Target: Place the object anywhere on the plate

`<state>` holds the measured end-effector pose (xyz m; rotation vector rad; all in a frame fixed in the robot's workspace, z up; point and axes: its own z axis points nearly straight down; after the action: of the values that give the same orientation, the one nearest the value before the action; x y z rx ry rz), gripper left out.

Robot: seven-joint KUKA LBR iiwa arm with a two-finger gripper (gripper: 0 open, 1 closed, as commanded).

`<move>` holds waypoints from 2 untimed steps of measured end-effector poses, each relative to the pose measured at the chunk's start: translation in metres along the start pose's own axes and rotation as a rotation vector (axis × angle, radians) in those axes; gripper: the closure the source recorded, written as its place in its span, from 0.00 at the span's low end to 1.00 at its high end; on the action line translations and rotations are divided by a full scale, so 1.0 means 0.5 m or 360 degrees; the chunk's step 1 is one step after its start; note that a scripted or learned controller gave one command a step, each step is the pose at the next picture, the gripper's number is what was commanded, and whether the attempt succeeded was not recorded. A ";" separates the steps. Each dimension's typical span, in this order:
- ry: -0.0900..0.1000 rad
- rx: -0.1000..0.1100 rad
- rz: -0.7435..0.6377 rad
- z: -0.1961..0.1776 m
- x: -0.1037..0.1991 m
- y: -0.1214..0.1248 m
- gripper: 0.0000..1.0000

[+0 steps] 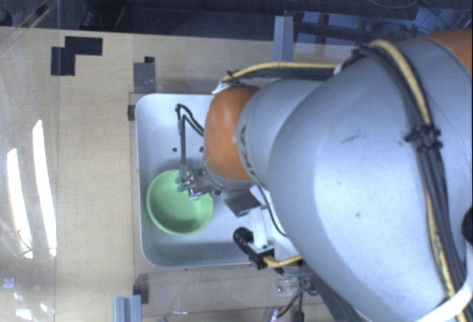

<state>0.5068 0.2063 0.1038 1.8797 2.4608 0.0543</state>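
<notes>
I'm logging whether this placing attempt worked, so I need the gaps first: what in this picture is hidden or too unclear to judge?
- The tool's tips, camera view: too small and crowded against the green plate to tell their state.
- Whether any object is held: not discernible there.
- Right part of the white bin: covered by the arm.
- The plate's right rim: under the wrist hardware.

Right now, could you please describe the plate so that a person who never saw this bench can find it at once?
Start from the white bin on the wooden bench, left of the big grey arm. Inside it, near the left wall, lies the plate, just under the arm's orange band. It is round and pale green, the one coloured thing in the white bin.
</notes>
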 end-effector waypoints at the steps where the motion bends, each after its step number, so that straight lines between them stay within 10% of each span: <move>1: 0.0026 0.0083 -0.0161 -0.293 -0.003 0.139 1.00; 2: 0.0015 0.0055 -0.0011 -0.008 -0.028 0.062 1.00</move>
<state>0.5402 0.2009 0.1097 1.8887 2.4905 0.0206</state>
